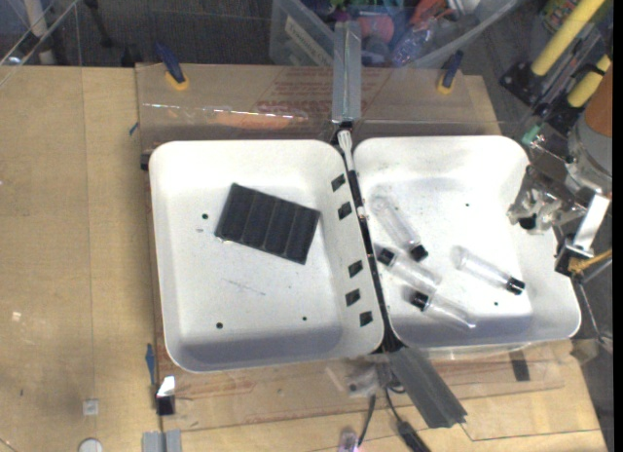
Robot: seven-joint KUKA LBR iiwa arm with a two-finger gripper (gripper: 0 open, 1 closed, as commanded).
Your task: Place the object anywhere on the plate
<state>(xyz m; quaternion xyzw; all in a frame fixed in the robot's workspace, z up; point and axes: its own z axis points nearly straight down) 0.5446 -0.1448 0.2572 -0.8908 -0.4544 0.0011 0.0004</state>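
Gripper [555, 216] hangs at right bin's [443, 153] right rim, finger state not discernible; clear tubes [433, 270] lie scattered in that bin, dark plate [268, 223] in left bin [185, 163]: slippery round tubes could roll or slip from a pinch.

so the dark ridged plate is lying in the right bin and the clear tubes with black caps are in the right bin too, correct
Not quite. The camera view shows the dark ridged plate lying in the left bin, not the right one. The clear tubes with black caps are indeed in the right bin.
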